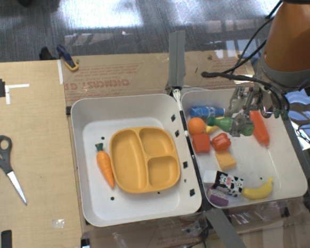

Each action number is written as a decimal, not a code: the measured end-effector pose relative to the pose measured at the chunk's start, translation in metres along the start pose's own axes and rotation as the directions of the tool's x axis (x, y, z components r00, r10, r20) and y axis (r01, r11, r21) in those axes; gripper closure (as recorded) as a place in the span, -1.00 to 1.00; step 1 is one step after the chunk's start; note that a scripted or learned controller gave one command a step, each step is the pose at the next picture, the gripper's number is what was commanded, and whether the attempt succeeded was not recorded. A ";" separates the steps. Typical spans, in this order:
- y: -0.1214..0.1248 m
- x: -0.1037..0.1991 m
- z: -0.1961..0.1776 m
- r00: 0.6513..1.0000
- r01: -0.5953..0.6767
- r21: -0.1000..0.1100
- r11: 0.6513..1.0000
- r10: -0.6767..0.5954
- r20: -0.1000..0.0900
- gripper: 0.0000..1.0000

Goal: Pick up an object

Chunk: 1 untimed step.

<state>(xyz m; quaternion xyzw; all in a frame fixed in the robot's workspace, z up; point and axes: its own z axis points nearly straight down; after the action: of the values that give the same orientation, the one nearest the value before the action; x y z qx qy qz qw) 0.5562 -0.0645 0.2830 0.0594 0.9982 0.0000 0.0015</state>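
1. We see the arm (292, 30), grey with an orange band, reaching in from the right over the right bin (294, 160).
2. The jaws (244, 120) hang low in the upper part of that bin, right at a green toy vegetable (231, 124) that lies just beside them.
3. We cannot tell whether the jaws are open or closed, nor whether anything sits between them; cables and metal parts clutter that spot.
4. A long red-orange piece (260, 128) lies just right of the jaws, slanting down the bin.
5. To the left of the jaws we see a blue packet (206, 111) near the bin's top wall, an orange fruit (196, 125) below it, a red block (201, 143) under the fruit, and a red pepper (221, 141) beside that block.
6. A yellow wedge (226, 160) lies below the pepper.
7. Near the bottom wall rest a black-and-white cow-print box (227, 183), a purple piece (218, 199) touching it, and a banana (257, 190) to their right.
8. The left bin (92, 206) holds a yellow divided plate (145, 159) with a toy carrot (105, 165) just beside its left rim.
9. On the surface (29, 157) left of the bins lie scissors (8, 167).
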 end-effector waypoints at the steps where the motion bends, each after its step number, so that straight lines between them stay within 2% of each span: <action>1: 0.019 -0.040 -0.005 0.995 0.097 0.000 0.995 -0.097 0.001 1.00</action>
<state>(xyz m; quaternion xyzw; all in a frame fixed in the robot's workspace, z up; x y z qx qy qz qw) 0.5982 -0.0506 0.2881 0.0110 0.9999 0.0000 0.0019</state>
